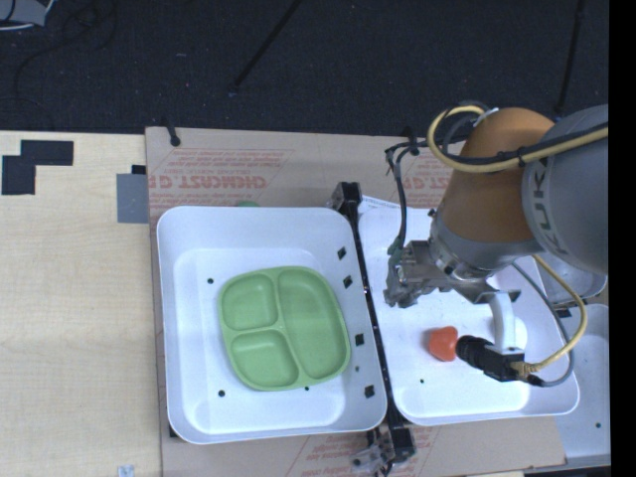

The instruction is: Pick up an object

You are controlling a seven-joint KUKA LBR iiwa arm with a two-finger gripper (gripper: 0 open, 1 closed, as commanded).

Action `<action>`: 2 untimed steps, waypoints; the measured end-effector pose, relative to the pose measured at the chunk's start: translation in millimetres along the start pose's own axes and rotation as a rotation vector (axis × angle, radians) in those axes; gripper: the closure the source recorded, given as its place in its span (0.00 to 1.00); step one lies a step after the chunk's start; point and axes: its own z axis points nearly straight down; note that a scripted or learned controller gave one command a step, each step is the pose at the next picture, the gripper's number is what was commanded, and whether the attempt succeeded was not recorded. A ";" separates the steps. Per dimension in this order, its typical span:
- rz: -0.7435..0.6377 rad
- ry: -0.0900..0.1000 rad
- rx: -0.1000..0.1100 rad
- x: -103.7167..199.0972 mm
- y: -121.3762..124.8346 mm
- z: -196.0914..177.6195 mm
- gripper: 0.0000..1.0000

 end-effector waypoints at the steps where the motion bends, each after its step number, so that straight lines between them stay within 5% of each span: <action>1: 0.001 -0.001 -0.003 51.4 -8.8 -11.8 1.00; 2: 0.000 -0.001 -0.002 108.4 -19.1 -18.0 1.00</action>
